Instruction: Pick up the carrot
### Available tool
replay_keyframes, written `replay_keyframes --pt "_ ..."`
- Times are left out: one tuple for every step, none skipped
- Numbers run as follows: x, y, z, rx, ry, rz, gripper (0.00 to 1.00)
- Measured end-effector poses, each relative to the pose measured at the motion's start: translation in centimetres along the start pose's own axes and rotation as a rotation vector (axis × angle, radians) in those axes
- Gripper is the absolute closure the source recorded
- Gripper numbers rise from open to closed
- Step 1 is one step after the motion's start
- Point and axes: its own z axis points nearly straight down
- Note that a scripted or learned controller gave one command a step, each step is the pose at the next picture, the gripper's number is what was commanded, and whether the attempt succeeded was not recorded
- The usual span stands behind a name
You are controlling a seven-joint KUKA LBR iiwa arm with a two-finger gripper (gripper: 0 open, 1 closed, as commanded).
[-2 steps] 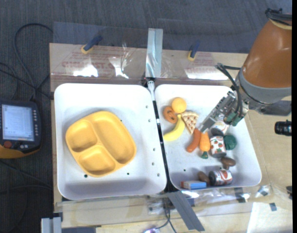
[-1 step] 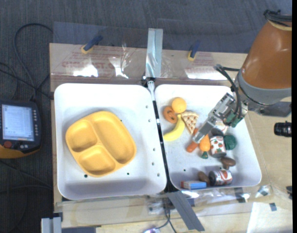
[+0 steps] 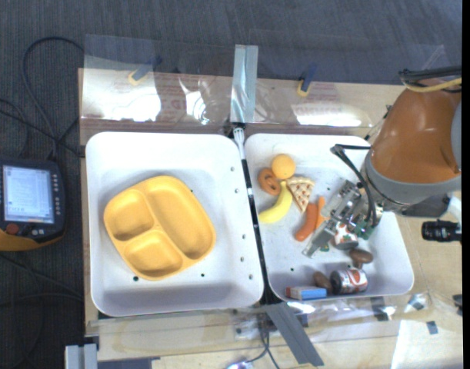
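A: Log the layout, biggest first.

B: Wooden surface carrying two white bins. Left bin holds a yellow divided tray. Right bin holds the small items. The arm reaches in from the right, orange band over the bin's right side.

A: Claw?

B: Claw sits low in the right bin, just right of the carrot. Too small and cluttered to judge the finger gap; cannot tell. Nothing visibly between the fingers.

A: Target position?

B: Carrot lies flat near the middle of the right bin, long axis tilted, upper end near the pizza slice, lower end toward the bin centre. Banana is just to its left, orange and a pretzel further up. A can and a blue-and-red piece lie along the near edge, well apart from it.

A: Handling estimate?

B: Looks like a toy food piece: judged light, stiff, smooth, likely a bit slippery, not fragile. Tapered, so it may squirt out if pinched near the thin end.

A: Grasp point?

B: Across the short axis at mid-length, fingers either side, clear of the pizza slice
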Motion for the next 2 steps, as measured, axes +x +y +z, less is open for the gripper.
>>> replay_keyframes --pt "-4.2 3.0 5.2 -0.001 -0.001 0.099 0.0" --pt "-4.6 -0.4 14.2 -0.011 -0.014 0.112 0.0"
